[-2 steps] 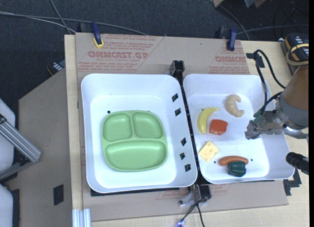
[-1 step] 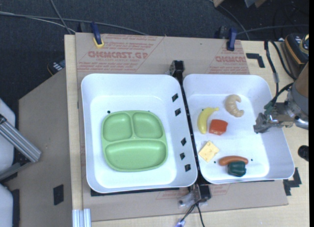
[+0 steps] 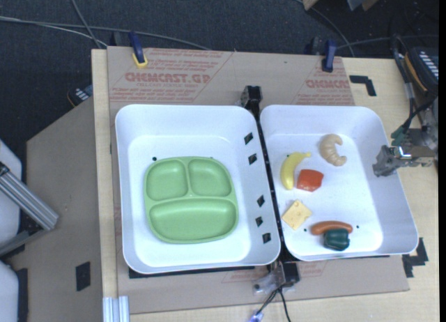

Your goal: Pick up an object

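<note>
The right bin (image 3: pixel 369 122) holds several toy foods. A yellow banana (image 3: pixel 291 169) lies beside a red block (image 3: pixel 310 180), with a tan croissant (image 3: pixel 333 150) behind them. Nearer the front are a yellow cheese wedge (image 3: pixel 296 214), an orange-red sausage (image 3: pixel 331 227) and a dark green piece (image 3: pixel 336 240) touching it. My gripper (image 3: pixel 387 161) is a grey shape at the right bin's right rim, level with the croissant and apart from every food. Nothing shows in its grasp.
The left bin (image 3: pixel 129 174) holds a green divided plate (image 3: pixel 190 198). Black clips line the divider (image 3: pixel 261 174) between the bins. Blue clamps (image 3: pixel 139 54) pin the cardboard at the back. Cables and gear crowd the right edge (image 3: pixel 418 70).
</note>
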